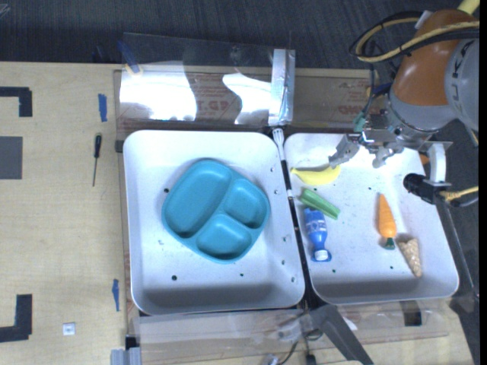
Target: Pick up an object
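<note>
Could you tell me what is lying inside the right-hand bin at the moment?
The right bin holds a banana, a green piece, a blue bottle, a carrot and a cone. The gripper covers the upper part.

Pale wooden tabletop (pixel 53 226) bearing two shallow white bins side by side. Left bin (pixel 144 154) holding a blue three-compartment plastic plate (pixel 217 207). Clear plastic sheet (pixel 198 86) at twelve o'clock of it; thin black screwdriver (pixel 96 158) at nine.

No lettering is legible — the blue bottle's (pixel 316 233) label is too blurred to read.
</note>
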Tool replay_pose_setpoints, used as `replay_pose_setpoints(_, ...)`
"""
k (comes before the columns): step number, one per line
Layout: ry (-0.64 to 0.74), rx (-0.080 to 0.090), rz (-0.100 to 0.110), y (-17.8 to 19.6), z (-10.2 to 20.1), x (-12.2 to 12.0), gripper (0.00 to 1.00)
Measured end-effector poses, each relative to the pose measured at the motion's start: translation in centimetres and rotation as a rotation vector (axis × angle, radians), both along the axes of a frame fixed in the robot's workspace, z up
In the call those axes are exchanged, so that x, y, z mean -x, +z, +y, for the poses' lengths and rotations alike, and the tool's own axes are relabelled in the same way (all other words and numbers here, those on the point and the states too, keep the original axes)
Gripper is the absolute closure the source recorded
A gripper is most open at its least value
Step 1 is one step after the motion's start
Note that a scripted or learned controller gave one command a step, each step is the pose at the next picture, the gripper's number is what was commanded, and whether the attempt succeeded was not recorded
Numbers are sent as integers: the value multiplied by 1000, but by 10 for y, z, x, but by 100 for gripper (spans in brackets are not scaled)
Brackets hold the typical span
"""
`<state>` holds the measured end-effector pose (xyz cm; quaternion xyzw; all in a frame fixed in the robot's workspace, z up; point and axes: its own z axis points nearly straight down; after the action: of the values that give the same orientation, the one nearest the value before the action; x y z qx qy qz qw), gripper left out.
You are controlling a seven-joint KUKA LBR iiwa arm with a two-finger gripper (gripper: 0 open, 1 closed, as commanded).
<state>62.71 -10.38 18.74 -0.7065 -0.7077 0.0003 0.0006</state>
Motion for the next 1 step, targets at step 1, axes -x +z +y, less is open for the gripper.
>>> replay_pose_setpoints(1,-333,0,4,-28,-83,38,0)
